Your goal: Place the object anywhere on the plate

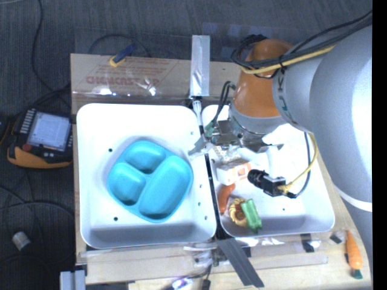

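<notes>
We are seeing a blue three-part plate sitting in the left bin. In the right bin, the end effector is hovering at twelve o'clock above a carrot and a green-wrapped item; its opening we cannot tell.

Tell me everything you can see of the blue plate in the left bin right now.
The blue plate is a glossy, plastic-looking tray in light blue with rounded edges, divided into three compartments: two smaller ones toward the upper left and lower left, one larger on the right. It lies flat on the floor of the left bin, roughly centred and turned at a slant. Nothing rests in its compartments, and the gripper sits over the right bin, apart from it.
</notes>
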Tool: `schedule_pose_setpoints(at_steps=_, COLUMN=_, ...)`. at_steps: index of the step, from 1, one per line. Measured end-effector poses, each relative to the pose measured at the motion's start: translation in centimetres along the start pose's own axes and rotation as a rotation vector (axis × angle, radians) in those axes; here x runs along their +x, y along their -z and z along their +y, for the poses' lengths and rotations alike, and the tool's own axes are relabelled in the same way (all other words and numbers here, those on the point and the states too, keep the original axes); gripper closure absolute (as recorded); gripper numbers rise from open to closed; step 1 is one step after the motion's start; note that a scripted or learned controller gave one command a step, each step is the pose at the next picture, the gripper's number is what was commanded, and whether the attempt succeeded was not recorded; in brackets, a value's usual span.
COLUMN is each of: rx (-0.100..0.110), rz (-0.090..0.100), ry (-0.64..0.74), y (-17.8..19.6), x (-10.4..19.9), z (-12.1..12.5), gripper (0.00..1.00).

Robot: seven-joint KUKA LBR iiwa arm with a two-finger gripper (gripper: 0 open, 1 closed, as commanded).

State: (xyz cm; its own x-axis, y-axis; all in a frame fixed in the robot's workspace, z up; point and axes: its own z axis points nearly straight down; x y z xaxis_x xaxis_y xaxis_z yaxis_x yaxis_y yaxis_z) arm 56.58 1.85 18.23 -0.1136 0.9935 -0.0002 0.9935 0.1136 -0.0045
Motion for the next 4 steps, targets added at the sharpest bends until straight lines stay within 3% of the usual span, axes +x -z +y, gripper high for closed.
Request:
schedule_pose_setpoints(at_steps=1, rx=0.004, rz=0.001, ry=0.002, y=0.8, x=0.1, z=0.0, gripper=1.0)
schedule_pose_setpoints(at_steps=2, rx=0.002, rz=0.0, ry=-0.205, y=0.0, x=4.9, z=-1.8, gripper=1.0)
schedule_pose_setpoints(at_steps=3, rx=0.001, rz=-0.003, ry=-0.406, y=1.6, x=15.3, z=-1.3, gripper=1.0)
schedule_pose_setpoints(at_steps=4, rx=0.0, rz=-0.004, ry=-0.574, y=4.4, x=19.2, z=-6.2, gripper=1.0)
